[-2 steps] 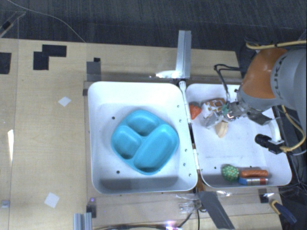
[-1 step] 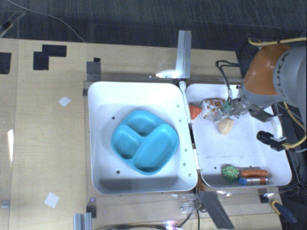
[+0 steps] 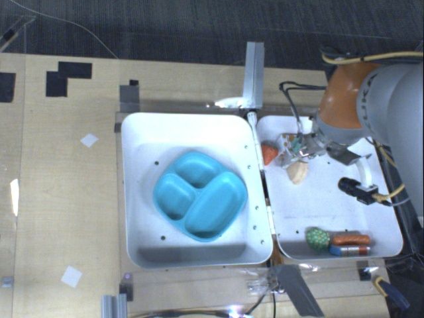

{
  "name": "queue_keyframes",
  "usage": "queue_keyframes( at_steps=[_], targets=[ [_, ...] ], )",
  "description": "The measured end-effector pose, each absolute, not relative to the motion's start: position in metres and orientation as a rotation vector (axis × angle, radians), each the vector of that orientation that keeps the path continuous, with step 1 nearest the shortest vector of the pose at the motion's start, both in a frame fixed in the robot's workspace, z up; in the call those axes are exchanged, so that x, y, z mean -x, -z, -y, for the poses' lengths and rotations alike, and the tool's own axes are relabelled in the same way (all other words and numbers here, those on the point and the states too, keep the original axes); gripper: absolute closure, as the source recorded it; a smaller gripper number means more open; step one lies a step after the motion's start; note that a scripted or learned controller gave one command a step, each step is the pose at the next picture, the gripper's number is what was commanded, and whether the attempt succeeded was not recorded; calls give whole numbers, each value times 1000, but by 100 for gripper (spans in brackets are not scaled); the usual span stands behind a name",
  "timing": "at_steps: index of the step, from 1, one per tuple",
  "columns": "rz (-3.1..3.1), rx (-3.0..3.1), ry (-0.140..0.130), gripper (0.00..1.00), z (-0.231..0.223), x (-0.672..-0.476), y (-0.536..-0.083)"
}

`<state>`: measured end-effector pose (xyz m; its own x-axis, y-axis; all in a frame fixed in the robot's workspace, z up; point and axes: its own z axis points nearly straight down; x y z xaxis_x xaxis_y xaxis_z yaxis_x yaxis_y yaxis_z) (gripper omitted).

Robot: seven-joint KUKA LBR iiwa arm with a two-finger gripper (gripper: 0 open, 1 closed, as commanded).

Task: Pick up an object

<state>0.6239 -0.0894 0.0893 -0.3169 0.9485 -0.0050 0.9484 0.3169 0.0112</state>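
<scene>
Leftmost, a glossy blue three-compartment tray [image 3: 200, 195] is seen in the left bin [image 3: 139, 144]. Right bin [image 3: 391, 237]: orange-red item [image 3: 269, 154], smooth cream lump [image 3: 298, 172] just below the gripper [image 3: 296, 146]; grip state cannot be told. Bumpy green ball [image 3: 318, 238] beside an orange tube [image 3: 350, 240].

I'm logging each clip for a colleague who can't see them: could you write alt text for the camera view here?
The arm's end effector hangs low in the right bin, close to an orange-red object and a pale cream one. A green ball and an orange marker lie near that bin's front wall. The left bin holds a blue divided plate.
</scene>
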Motion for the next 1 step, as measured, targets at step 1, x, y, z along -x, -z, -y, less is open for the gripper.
queue_keyframes(
  at_steps=[1],
  targets=[
    [-2385,-2036,-5,100,129,-591,-180]
  ],
)
